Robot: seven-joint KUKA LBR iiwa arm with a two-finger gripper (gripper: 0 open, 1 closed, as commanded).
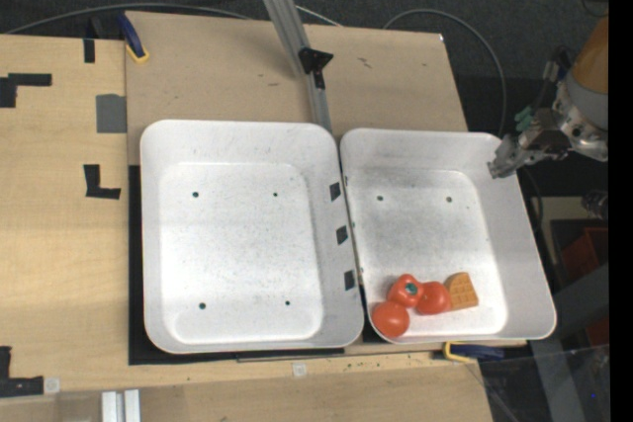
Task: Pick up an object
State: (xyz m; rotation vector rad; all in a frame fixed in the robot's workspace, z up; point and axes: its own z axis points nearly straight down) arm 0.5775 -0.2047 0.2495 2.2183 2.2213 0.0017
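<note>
Red toys [410, 301] + orange block [461, 291] in rt bin [514, 242]; gripper [506, 158] at its rim, state unclear.

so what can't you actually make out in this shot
- Hand, camera view: small and blurred at the right bin's far right corner; fingers unreadable.
- Arm: cut off by the right edge.
- Red objects: clumped together, so their count and kind are unclear.
- Orange block: too small to identify.
</note>
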